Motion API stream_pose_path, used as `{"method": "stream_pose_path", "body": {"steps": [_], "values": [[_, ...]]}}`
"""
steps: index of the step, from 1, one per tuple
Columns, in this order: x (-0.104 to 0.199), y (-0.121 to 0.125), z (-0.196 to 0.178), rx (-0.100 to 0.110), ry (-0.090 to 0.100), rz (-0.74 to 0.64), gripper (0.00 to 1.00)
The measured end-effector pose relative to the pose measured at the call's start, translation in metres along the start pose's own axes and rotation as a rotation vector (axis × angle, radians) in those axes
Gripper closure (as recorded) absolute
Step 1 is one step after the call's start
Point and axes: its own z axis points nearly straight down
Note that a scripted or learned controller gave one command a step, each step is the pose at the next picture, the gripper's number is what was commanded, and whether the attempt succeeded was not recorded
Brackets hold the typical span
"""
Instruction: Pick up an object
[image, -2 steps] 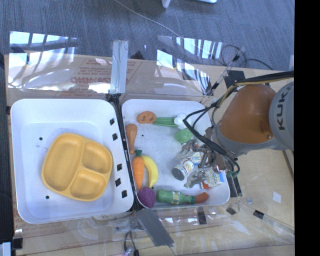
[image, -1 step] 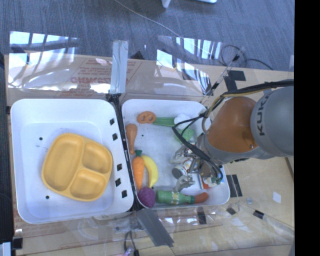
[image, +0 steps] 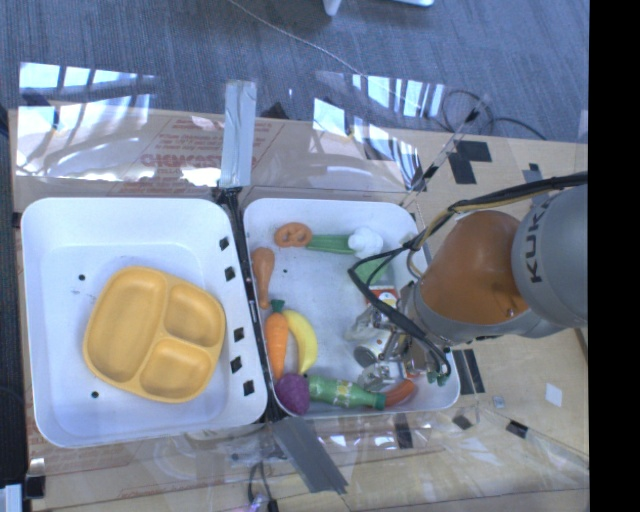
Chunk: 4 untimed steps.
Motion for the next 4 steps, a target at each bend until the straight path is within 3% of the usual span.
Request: {"method": "stream_pose_path", "body": {"steps": [1, 2, 3, 4], "values": [[0.000, 0.000, 0.000, 0.000, 0.000, 0.000, 0.00], [-0.038, -0.005, -0.028, -0.002, 0.005, -0.232, 0.00], [-0.018, 0.006, 0.001, -0.001, 0.005, -0.166, 0.00], [-0.018, 0.006, 0.001, -0.001, 0.005, -0.166, 0.00]]}}
